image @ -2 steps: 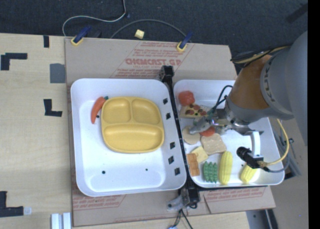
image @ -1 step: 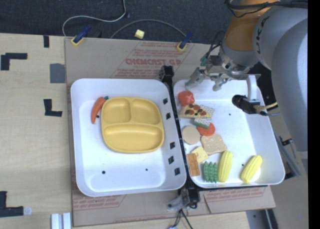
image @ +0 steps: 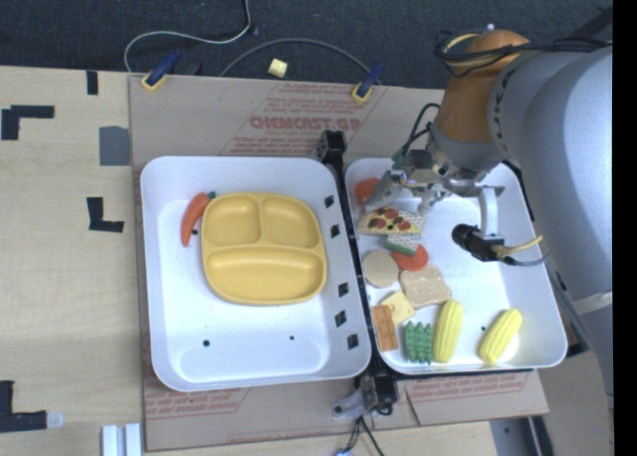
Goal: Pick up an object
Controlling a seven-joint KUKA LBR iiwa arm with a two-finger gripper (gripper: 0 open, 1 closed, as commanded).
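My gripper (image: 406, 188) hangs low over the far left part of the right bin (image: 532, 275), just above a pizza slice (image: 391, 222). A red piece (image: 366, 188) lies to the gripper's left, partly hidden by it. Nearer the front lie a round beige biscuit (image: 379, 268), a red slice (image: 411, 256), a piece of toast (image: 426, 288), a cheese wedge (image: 398, 307), an orange cracker (image: 384, 328), a green pod (image: 419, 342) and two corn cobs (image: 449, 330) (image: 500, 335). Nothing is visibly held.
The left bin (image: 169, 295) holds a yellow divided plate (image: 264, 248) and a carrot (image: 194, 217) at its left. The arm's grey body (image: 557, 145) covers the right bin's far right side. A black cable fitting (image: 478, 241) hangs over that bin.
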